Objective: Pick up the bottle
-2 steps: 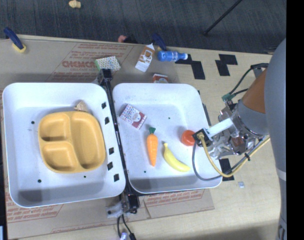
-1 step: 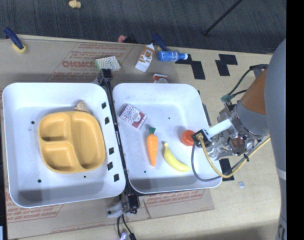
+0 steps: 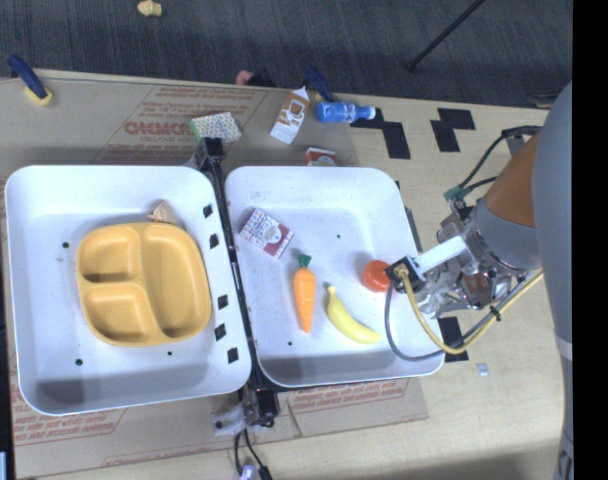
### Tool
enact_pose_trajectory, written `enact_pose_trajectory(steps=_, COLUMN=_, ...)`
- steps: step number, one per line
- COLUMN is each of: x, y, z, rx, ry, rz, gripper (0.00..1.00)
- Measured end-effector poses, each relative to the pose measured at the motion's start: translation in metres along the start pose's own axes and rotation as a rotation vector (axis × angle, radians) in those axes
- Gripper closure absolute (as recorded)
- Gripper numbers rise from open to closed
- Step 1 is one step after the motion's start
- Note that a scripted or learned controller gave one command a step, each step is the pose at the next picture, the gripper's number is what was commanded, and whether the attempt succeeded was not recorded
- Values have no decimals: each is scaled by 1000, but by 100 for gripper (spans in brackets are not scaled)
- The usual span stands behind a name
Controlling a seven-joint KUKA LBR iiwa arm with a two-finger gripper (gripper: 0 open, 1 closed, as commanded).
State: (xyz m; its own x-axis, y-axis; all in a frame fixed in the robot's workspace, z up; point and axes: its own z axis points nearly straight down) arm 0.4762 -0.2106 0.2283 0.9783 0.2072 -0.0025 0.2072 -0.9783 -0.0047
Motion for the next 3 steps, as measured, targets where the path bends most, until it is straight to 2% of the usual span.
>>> enact_pose_trajectory(steps=3, x=0, y=0, z=13, rx=2, ry=-2, rz=1, gripper=100)
